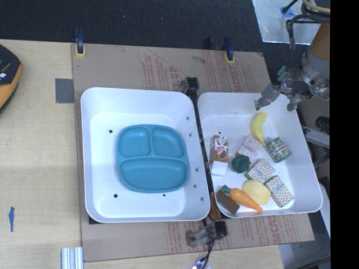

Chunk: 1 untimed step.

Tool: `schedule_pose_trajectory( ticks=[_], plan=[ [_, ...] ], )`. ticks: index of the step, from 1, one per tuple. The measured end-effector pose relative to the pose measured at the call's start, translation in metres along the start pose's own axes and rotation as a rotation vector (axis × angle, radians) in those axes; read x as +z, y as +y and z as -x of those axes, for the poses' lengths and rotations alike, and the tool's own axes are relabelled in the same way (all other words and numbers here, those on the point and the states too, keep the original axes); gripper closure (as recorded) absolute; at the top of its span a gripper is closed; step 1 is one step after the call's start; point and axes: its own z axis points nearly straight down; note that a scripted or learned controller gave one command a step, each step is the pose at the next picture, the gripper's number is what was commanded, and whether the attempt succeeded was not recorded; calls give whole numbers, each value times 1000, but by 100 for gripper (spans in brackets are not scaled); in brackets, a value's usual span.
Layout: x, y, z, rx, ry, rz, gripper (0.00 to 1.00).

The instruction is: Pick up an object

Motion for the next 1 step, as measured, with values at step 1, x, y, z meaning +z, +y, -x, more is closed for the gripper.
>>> schedule_pose_trajectory(
  ticks=[1],
  plan=[
    [164, 6, 13, 0, 1, -9, 0]
  ],
)
